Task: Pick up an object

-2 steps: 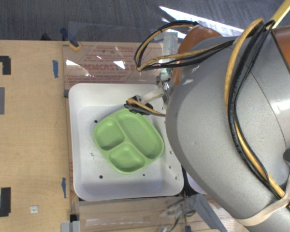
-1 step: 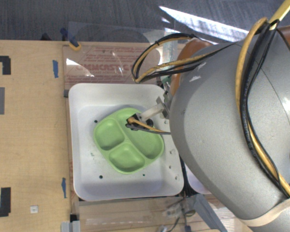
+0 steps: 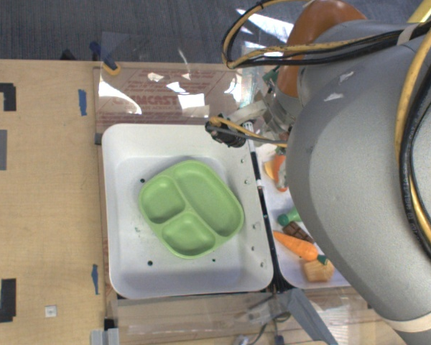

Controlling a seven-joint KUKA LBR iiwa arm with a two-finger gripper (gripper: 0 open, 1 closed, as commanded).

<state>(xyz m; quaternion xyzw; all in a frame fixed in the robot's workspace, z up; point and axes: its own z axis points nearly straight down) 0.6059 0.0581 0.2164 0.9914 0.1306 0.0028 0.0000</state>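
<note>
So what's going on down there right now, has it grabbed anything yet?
Arm over the right bin, covering most of it. Carrot and other small items lie there untouched. Green divided plate sits alone in left bin.

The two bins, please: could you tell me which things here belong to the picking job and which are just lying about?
Belonging to the job:
- arm, reaching over the right bin
- carrot, a candidate to pick
- tan block
- small green and brown piece
- green divided plate in the left bin

Lying about:
- blue tape marks on the bench
- cable loops
</note>
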